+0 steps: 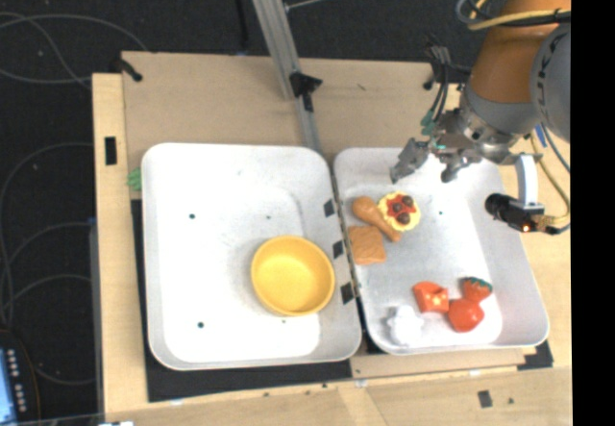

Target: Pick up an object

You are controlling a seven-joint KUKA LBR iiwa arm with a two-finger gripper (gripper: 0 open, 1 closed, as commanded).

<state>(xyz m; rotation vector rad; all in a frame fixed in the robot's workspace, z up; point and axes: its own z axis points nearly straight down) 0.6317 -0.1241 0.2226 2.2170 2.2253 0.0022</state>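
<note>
So the gripper (429, 162) hangs over the far end of the right bin (500, 251), fingers spread apart with nothing between them, so it's released and carrying nothing. Using that right bin as the landmark: just below the gripper, near the bin's upper middle, sits a little tart (400, 210) with dark berries on top. It's touching a brownish pastry piece (371, 214) on its left, and another tan square piece (366, 245) lies just under that, right up against the bin's left wall. Tight spot there, not much room on that side.

Down at the bin's near end there are two red toys, a smaller one (430, 296) and a bigger tomato-ish one (468, 309) with a green top, close together. A white lumpy thing (406, 323) sits beside them near the bottom edge; it blends into the white bin, so I can't make out what it is.

The middle and right side of the bin floor have good open room.

Left of it, the left bin (211, 213) holds a yellow bowl (292, 276) near the shared wall. The arm (514, 59) is cut off at the picture's right.
</note>
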